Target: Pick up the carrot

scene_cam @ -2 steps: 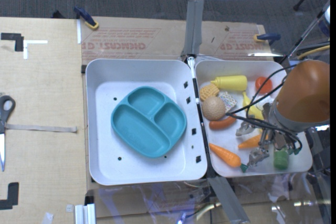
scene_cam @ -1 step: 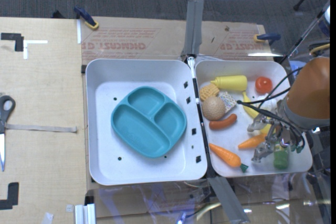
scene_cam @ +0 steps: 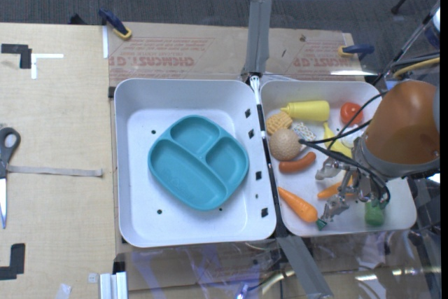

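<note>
- Camera view, end effector: the gripper (scene_cam: 341, 201) hangs over the lower part of the right bin (scene_cam: 402, 220), beneath the orange band (scene_cam: 404, 124) of the arm; cables cross in front of it; whether it is open or closed, cannot tell.
- Camera view, task object: the carrot (scene_cam: 297, 204) lies on the bin floor just left of the gripper, orange body slanting down toward its green stub (scene_cam: 321, 224); the stub end sits just below and left of the gripper; contact between the two cannot be judged; nothing is seen gripped.
- Camera view, near items: a small orange piece (scene_cam: 327, 192) lies just left of the gripper; a green block (scene_cam: 375, 213) lies just to its right.
- Camera view, far items: up and left of the gripper lie a sausage (scene_cam: 297, 163), a round beige item (scene_cam: 284, 144), a yellow bottle (scene_cam: 306, 110) and a red item (scene_cam: 350, 112).
- Camera view, remainder: well left of the gripper, the left bin (scene_cam: 129, 171) holds a blue divided plate (scene_cam: 198, 162).
</note>
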Tool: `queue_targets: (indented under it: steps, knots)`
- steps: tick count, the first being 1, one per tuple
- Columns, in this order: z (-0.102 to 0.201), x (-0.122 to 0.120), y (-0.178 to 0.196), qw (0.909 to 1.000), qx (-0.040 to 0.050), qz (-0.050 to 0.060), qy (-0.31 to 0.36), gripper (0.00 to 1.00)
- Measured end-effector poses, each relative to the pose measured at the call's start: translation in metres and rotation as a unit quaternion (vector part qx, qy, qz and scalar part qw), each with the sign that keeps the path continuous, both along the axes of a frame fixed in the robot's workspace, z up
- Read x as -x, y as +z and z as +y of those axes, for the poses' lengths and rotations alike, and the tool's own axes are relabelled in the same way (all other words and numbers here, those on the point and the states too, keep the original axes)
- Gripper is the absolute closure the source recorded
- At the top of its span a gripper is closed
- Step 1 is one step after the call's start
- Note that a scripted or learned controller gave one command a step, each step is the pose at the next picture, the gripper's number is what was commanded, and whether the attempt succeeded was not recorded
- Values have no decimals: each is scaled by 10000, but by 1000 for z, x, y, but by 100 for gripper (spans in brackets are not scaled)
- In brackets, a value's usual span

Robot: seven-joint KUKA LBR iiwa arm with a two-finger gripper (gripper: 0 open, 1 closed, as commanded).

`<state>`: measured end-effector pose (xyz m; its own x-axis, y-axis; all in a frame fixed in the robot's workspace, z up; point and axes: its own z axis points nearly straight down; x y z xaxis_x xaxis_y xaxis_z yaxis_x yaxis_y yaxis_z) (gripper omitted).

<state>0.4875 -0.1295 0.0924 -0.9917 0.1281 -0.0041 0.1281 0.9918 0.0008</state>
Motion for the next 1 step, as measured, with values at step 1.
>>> queue_targets:
  steps: [1]
  knots:
    - [-9,8,0,9760,-3,6,-2178,0]
